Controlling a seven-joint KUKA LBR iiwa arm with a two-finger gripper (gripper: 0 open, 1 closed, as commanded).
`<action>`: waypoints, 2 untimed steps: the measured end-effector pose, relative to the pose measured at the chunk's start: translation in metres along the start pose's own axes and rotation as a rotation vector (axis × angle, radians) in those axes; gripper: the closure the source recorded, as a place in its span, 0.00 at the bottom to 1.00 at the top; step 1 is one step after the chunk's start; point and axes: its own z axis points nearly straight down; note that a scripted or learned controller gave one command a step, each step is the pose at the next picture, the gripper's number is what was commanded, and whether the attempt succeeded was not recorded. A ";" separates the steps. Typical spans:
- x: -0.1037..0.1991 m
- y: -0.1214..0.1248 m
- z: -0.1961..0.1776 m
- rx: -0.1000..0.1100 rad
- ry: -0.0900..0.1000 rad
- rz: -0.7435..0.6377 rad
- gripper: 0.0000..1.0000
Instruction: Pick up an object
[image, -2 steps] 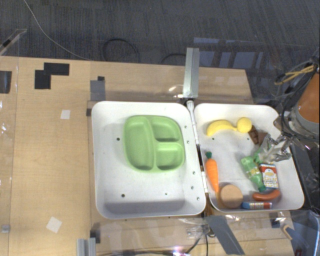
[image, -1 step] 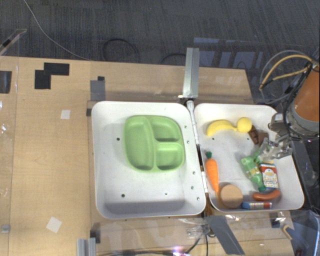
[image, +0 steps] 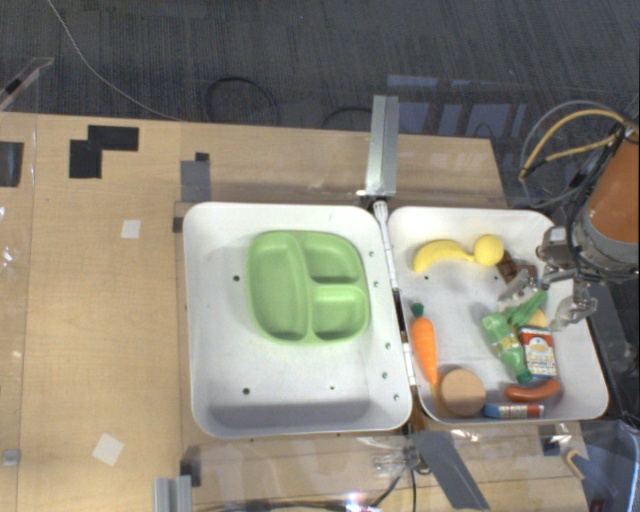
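Observation:
The right bin (image: 455, 222) holds a yellow banana (image: 440, 254), a lemon (image: 487, 249), a carrot (image: 425, 346), a round brown bun (image: 461, 390), a green bottle (image: 502, 336), a small orange carton (image: 539, 353), a red sausage (image: 531, 390) and a blue pen (image: 510, 410). My gripper (image: 546, 300) hangs over the right side of this bin, just above the green bottle's top end and the carton. Its fingers (image: 518, 289) are spread open, and I see nothing gripped between them. A small dark brown piece (image: 508, 267) lies just left of the wrist.
The left bin (image: 215, 330) carries a green divided plate (image: 307, 285). A metal post (image: 381, 150) rises at the back between the bins. The arm's orange band (image: 615, 200) and looped cables (image: 565, 135) stand at the right edge.

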 end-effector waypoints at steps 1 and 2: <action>-0.016 0.043 0.057 0.012 0.003 -0.030 0.00; -0.040 0.049 0.063 0.007 0.001 -0.075 0.00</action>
